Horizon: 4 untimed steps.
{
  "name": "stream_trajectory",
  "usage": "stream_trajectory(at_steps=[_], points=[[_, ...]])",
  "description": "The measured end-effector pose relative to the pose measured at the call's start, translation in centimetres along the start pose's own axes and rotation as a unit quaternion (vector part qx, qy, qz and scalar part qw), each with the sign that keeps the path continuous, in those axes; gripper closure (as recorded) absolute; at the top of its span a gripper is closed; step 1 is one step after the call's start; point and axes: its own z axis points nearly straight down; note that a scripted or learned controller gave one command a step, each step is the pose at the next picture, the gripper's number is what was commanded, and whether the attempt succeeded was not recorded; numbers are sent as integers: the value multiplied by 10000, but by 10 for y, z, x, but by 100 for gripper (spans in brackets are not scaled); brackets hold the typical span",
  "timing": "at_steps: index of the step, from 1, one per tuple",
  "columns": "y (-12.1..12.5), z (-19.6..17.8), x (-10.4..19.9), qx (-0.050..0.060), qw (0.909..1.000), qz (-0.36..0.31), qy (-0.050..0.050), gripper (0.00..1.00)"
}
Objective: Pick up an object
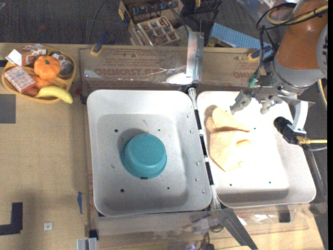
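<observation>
A teal bowl sits upside down in the middle of the left bin. Two tan, floppy pieces lie overlapping on the left side of the right bin. My gripper hangs over the back of the right bin, just right of and behind the tan pieces. Its fingers are spread open with nothing between them.
A basket of toy food with a banana and a small pumpkin stands at the far left of the bench. A cardboard wall runs behind both bins. A black fitting with a yellow cable hangs over the right bin's right side.
</observation>
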Motion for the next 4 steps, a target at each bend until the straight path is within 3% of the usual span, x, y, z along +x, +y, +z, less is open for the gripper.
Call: stream_trajectory(at_steps=[1, 2, 3, 4], points=[[-7, 130, -49, -13, 9984, -558, -4, 0], [-27, 136, -30, -72, 9841, -1777, -23, 0], [-10, 137, -17, -70, 9806, -1957, -27, 0], [-23, 137, -25, -65, 9774, -2114, -18, 0]])
